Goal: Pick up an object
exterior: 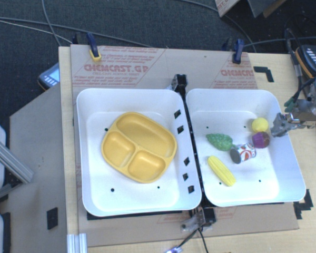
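Looking down on the bench (42, 141), we see two shallow white bins side by side. The left bin (89, 188) holds a yellow divided plate (139, 146) with three compartments, lying near the bin's middle. The right bin (284, 178) holds five small objects, grouped in its centre and right half: a green leafy toy (219, 140) toward the left; a yellow corn cob (221, 171) below it, lying at a slant; a small red-and-white can (244, 153) on its side between them and to the right; a purple ball (261, 139) touching or just beside the can's right end; and a yellow ball (259, 124) directly above the purple one. The gripper (279, 128) enters from the right, at the right bin's right wall, just beside the two balls; we see no object between its fingers, and we cannot tell whether they are apart or together. Two clamps, one yellow-tipped (94, 48) and one blue (237, 50), sit on the far edge of the board (147, 62) behind the bins.
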